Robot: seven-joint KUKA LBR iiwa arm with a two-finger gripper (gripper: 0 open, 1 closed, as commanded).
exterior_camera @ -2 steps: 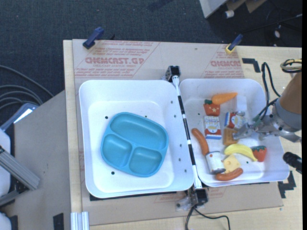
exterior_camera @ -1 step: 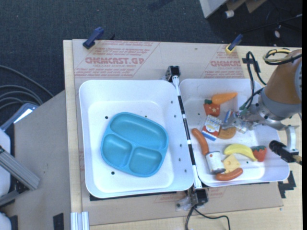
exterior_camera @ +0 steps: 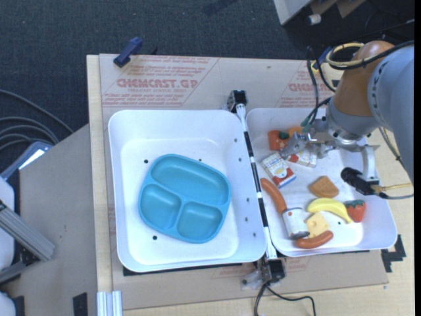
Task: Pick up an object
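A fixed camera looks down at a slant on a bench holding 2 shallow white bins side by side. The left bin (exterior_camera: 125, 196) holds 1 blue divided plate (exterior_camera: 184, 197) with 3 compartments, lying flat near the bin's middle.

The right bin (exterior_camera: 378, 232) holds a scatter of toy food. A small white carton (exterior_camera: 278, 168) with red and blue print lies near the bin's left wall. Below it, a red sausage (exterior_camera: 273, 195) lies at a slant just beside the divider between the bins. A tan cookie-like piece (exterior_camera: 323, 187) sits near the centre. A yellow banana (exterior_camera: 329, 209) lies just beside a red strawberry (exterior_camera: 356, 210). At the near edge, a yellow cheese wedge (exterior_camera: 317, 225) touches a second sausage (exterior_camera: 313, 241). An orange-and-green piece (exterior_camera: 277, 139) sits toward the far left corner.

The grey arm with its orange band reaches in from the right. The gripper (exterior_camera: 304, 145) is low over the far part of the right bin, next to the carton and the orange piece. Whether it is spread or closed cannot be told, and no object is visibly lifted.

Judging from this, the step in hand is the descent or grasp attempt. The next move calls for closing on 1 item and rising straight up without catching neighbours.
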